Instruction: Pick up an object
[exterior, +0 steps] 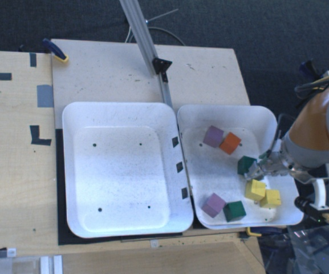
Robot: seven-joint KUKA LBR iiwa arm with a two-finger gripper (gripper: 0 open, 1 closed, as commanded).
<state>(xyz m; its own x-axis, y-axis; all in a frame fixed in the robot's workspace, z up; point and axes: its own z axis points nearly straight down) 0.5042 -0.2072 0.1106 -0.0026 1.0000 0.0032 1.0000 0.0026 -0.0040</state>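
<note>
the tool (pixel 259 170) is low in the right bin (pixel 250 114), at the right of the frame, just beside a dark green cube (pixel 245 165); i cannot tell its state. the cube looks light, stiff and smooth, so probably best taken on two flat opposite sides.

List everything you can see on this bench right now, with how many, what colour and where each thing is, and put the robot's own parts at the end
bins: 2, white, side by side on the bench
purple blocks: 2, one at the right bin's upper middle, one near its lower left
orange block: 1, touching the upper purple block
green blocks: 2, dark green, one by the gripper, one at the bin's lower edge
yellow blocks: 2, adjacent, lower right of the right bin, second at
metal pole: 1, grey, slanting above the bins
arm: 1, grey with orange band, from the right
gripper: 1, over the right bin beside the upper green block
</note>
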